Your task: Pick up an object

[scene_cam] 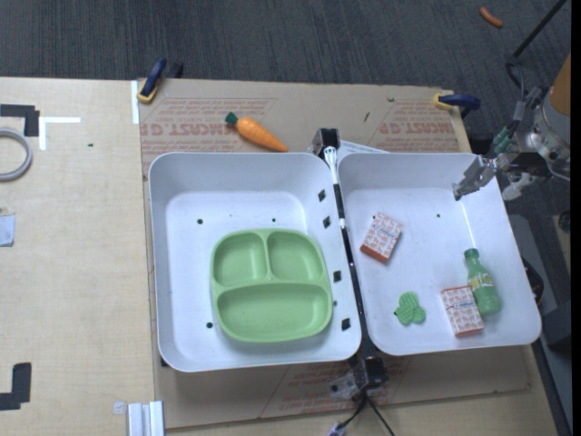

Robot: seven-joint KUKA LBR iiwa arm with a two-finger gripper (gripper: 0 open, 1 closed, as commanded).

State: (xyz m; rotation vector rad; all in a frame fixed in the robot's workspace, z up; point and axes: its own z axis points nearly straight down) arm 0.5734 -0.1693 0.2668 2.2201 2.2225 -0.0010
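With the gripper (472, 182) empty, narrowly parted over the right bin's (427, 330) far corner, we judge the green bottle (481, 282) abutting a carton (461, 310) risks a slipped grasp.

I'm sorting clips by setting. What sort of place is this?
Most likely a robotics lab bench: two white bins clamped on cardboard, toy items like a green divided plate and plastic carrot, and a robot claw over the right bin.
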